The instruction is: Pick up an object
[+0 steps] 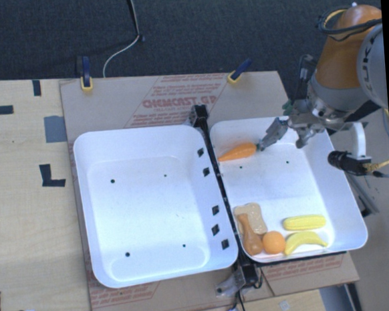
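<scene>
We see a tapered orange carrot (237, 153) at the right bin's (330, 174) far left, its tip between the tool's (266, 141) narrowly parted fingers. Bananas (304, 233), orange ball (274, 242), bread (251, 222) lie near.

We count two white bins (140, 146) — beside the left one, the right bin (338, 194) has one carrot (237, 153), one orange (274, 242), two bananas (305, 232) — and one tan piece (251, 226).
</scene>
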Available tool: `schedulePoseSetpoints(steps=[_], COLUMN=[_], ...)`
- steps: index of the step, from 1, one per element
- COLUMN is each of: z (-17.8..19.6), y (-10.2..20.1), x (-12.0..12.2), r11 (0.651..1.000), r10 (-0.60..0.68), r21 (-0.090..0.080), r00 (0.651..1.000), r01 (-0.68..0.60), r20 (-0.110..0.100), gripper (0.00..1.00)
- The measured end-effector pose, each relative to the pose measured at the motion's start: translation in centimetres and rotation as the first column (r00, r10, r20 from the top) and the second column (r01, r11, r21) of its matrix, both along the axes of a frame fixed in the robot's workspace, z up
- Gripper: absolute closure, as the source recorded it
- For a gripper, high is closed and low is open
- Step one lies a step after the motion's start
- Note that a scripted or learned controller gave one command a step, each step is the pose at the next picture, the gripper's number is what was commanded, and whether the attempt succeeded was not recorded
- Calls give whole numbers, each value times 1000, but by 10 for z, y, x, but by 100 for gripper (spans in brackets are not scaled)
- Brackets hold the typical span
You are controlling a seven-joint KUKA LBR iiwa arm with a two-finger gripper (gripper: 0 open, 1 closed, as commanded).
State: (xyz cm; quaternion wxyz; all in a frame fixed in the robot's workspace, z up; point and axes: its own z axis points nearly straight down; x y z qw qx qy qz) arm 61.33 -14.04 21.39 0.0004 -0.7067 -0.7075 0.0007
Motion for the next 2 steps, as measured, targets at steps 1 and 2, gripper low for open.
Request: schedulePoseSetpoints(steps=[1,2], z=[152,302], y=[11,47], x=[49,56], r11=[1000,1000], r10=[3,5], r21=[-4,-2], r00=[1000,1000], r01=[-3,-5], r20=[21,21], gripper=[0,0])
